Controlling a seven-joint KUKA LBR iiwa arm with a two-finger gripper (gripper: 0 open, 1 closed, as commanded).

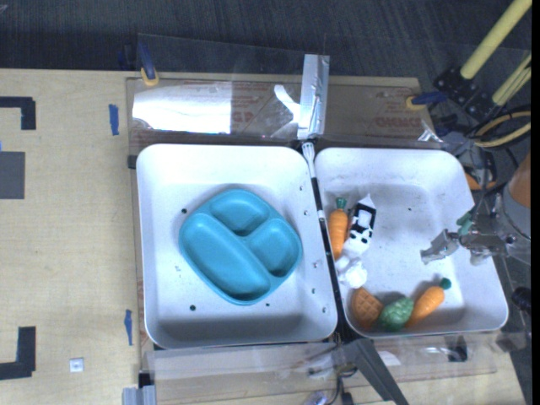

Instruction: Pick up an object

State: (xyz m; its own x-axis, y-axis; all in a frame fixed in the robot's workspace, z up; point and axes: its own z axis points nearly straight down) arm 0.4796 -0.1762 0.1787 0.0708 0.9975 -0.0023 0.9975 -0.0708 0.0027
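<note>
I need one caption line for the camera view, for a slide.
Hand above the right bin of toy food; blue divided plate in the left bin.

Two bins, one blue tray, two carrots.

Light: bright and even, from overhead
Glare: a white sheen on the clear plastic sheet behind the bins — washed out
Shadows: soft, short, under the blue divided plastic tray
Focus: slightly soft throughout — grainy
</note>
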